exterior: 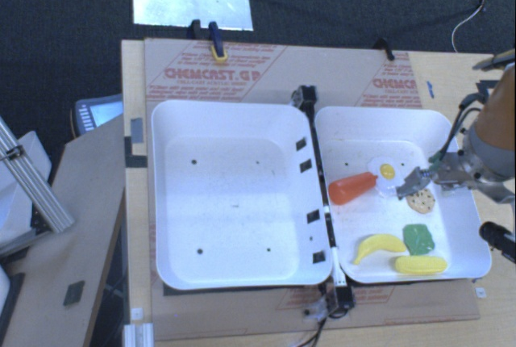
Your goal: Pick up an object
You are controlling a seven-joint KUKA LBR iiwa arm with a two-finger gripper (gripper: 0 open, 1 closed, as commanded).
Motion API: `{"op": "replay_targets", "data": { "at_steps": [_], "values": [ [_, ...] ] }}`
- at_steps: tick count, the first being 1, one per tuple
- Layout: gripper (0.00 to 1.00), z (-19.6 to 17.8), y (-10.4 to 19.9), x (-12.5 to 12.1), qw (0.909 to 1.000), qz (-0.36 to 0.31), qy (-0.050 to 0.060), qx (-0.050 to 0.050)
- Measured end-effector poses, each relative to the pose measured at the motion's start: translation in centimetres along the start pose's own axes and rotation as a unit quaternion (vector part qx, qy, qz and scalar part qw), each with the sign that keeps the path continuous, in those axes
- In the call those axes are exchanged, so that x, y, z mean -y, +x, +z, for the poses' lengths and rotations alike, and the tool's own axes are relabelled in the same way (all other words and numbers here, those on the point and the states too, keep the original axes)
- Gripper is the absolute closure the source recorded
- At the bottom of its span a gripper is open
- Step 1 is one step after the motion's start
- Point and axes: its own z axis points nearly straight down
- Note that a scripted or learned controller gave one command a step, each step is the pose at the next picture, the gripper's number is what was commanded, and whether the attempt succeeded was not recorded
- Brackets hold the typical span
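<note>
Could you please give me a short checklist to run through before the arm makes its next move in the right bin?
1. Tool over the right bin: ok.
2. Something within reach: ok, the fried egg and cookie lie right beside it.
3. Item between the fingers: cannot tell.
4. Carrot apart from the tool: ok.
5. Banana, green piece and yellow piece away from the approach: ok, near the front wall.

Both bins (234, 127) smooth white plastic, slight sheen. Bench board (242, 67) matt printed cardboard. Carrot (352, 187), banana (379, 245) and green piece (418, 238) glossy, probably plastic. Gripper (405, 186) dull grey metal. Surrounding floor (64, 6) dark, rough-textured
</note>
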Motion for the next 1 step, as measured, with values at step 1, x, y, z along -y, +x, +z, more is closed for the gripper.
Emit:
{"op": "replay_targets", "data": {
  "at_steps": [1],
  "values": [
    [0.00, -12.11, 8.44, -5.84, 0.9999, -0.006, -0.009, 0.000]
  ]
}}
